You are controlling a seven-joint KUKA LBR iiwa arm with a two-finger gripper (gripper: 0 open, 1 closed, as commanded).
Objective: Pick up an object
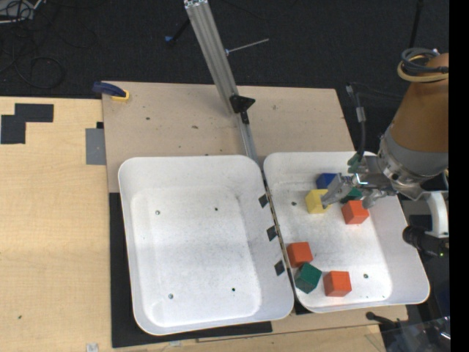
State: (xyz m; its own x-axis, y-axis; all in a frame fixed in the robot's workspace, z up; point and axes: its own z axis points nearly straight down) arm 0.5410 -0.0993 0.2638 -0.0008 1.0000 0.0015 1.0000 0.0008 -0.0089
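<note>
In the camera view, the grey arm [418, 130] with its orange band reaches in from the right and ends over the upper part of the right bin [410, 288]. The claw [350, 191] hangs low among a cluster of blocks there; whether it is open or closed on anything cannot be told, since its metal parts blur together with the things beneath.

Just left of the claw lies a yellow block [316, 201], and a blue block [327, 180] sits just above that, both close beside the claw's tip. An orange-red block [355, 212] lies just below and to the right of the claw. A scrap of green [357, 193] shows right at the claw, too hidden to name.

Farther down the same bin, well apart from the claw, are another orange-red block [299, 253], a dark green block [308, 277] touching or nearly touching it, and a third orange-red block [337, 282].

Counted: three orange-red blocks, one yellow, one blue, one dark green.

The left bin [146, 178] sits beside the right one on the surface [176, 116].
</note>
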